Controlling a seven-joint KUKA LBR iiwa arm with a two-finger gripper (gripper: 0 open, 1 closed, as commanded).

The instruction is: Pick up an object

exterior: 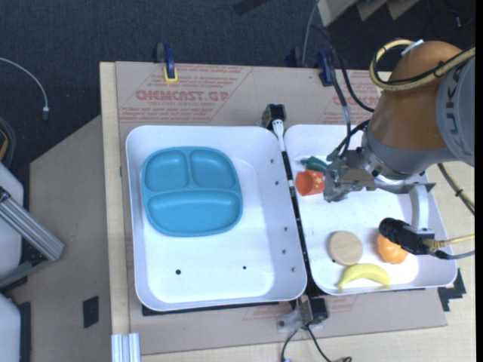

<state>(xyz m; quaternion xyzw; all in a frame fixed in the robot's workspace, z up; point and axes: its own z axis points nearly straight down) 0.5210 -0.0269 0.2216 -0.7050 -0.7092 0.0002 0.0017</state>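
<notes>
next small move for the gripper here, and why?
Probably a short shift toward the tomato, then down. The gripper sits just beside it in the right bin, apparently not yet over it, and nothing shows between its fingers. It is the closest item; the cookie and banana lie further off.

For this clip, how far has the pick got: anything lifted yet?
Nothing looks lifted. The gripper is low in the right white bin, beside the small red-orange tomato-like toy. The tan round disc, yellow banana and orange fruit lie on the bin floor. Grasping and lifting remain.
</notes>
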